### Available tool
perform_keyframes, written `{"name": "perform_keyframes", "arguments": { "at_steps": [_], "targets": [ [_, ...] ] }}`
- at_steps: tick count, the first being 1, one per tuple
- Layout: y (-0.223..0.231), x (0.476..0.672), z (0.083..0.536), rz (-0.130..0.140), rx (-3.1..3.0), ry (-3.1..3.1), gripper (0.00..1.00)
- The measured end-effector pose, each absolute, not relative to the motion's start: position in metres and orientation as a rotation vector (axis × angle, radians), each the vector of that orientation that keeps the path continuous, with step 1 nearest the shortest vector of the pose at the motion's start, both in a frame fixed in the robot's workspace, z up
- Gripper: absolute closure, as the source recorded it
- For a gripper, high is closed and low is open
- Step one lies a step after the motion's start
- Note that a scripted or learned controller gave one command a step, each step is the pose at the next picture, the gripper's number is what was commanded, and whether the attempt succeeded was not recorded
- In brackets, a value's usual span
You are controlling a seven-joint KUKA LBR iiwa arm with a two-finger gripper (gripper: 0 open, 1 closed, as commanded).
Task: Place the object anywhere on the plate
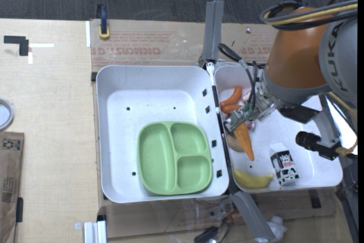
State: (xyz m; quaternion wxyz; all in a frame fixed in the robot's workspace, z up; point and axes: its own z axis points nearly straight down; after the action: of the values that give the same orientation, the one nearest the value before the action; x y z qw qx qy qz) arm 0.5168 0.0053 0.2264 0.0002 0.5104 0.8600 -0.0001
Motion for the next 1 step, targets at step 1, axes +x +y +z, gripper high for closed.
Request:
{"name": "perform_keyframes", "arguments": {
  "at_steps": [1],
  "targets": [
    [0.0777,0.5178,0.1909,-0.004,1.303,2.862,1.00]
  ]
}}
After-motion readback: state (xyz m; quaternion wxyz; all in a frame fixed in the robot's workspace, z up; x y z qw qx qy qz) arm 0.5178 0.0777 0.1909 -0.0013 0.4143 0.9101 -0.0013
